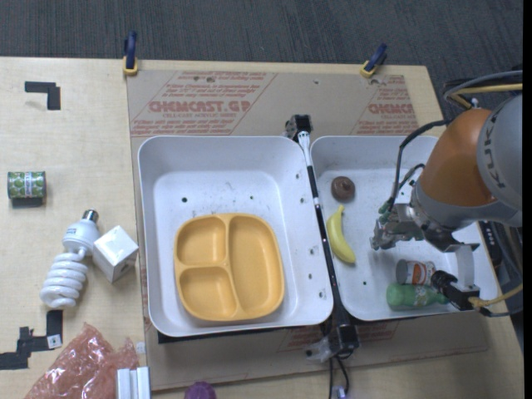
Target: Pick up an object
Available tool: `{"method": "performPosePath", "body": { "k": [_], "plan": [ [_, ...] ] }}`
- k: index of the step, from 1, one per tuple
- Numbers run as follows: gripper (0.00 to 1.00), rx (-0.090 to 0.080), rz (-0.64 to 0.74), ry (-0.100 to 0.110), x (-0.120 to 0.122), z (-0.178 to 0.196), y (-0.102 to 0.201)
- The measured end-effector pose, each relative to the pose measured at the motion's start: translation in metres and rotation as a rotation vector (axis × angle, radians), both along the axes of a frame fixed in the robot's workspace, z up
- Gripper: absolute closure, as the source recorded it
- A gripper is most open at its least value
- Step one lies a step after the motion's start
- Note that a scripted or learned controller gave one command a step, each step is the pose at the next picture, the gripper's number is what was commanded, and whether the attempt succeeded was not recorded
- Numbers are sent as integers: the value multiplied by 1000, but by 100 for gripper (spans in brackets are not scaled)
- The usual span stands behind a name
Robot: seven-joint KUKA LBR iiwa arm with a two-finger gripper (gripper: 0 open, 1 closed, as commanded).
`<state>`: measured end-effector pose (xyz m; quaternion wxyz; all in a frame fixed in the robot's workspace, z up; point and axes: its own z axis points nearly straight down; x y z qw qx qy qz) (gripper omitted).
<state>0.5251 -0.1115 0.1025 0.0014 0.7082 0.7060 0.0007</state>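
Observation:
The right bin holds a yellow banana near its left wall and a small brown round piece just behind the banana. A green bottle lies on its side at the front, with a small red-and-white can right behind it. My gripper hangs low over the bin's middle, a little to the right of the banana and behind the can. Nothing shows between it and the bin floor. The grey and orange arm covers the bin's right part.
The left bin holds a yellow divided plate. On the bench to the left lie a spiral light bulb, a white cube, a small green can and a pink mesh bag.

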Motion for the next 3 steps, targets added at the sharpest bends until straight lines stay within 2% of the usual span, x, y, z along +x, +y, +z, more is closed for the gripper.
{"method": "performPosePath", "body": {
  "k": [1,2,3],
  "plan": [
    [100,0,2,1,26,-10,-52],
    [100,-1,4,1,63,-10,-92],
    [100,-1,6,1,116,-9,-110]
  ]
}}
